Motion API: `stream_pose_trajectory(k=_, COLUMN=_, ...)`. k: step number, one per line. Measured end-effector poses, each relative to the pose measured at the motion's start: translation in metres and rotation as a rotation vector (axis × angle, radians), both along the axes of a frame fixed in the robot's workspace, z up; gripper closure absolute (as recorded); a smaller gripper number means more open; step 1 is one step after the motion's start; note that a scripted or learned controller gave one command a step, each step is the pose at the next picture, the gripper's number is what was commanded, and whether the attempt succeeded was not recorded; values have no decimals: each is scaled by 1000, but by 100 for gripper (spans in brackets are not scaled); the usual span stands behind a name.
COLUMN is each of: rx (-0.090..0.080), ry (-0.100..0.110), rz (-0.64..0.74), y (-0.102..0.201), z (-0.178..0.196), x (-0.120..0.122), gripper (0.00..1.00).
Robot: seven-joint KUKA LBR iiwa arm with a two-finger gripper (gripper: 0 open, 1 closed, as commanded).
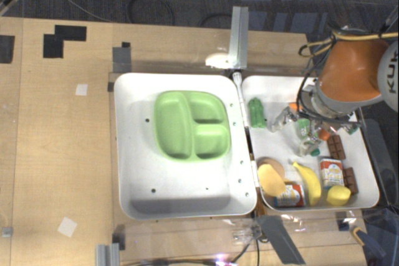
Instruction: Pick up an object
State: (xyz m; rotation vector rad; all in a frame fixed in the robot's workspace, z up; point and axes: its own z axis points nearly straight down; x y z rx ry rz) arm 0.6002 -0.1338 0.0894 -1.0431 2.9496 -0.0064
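Gripper [303, 134] hangs low over the middle of the right bin [369, 199], under the orange band [350, 71]; whether its fingers are spread or closed I cannot tell. Along that bin's near edge lie a banana [310, 180], a lemon [338, 195] and a can [331, 171]; a green divided tray [191, 124] sits in the left bin [134, 187]

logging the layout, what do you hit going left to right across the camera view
green divided tray in the left bin → green bottle in the right bin → gripper → yellow lemon
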Motion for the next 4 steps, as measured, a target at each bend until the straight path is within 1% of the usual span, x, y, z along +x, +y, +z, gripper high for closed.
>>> stream_pose_trajectory(k=1, rx=-3, ry=-2, rz=180, y=19, z=1, x=57, gripper=0)
stream_pose_trajectory(k=2, rx=-1, ry=4, rz=119, y=5, z=13, x=5, gripper=0)
stream_pose_trajectory(k=3, rx=-4, ry=-2, rz=255, y=12, z=0, x=51, gripper=0)
stream_pose_trajectory(k=4, rx=-3, ry=-14, rz=251, y=13, z=15, x=54, gripper=100)
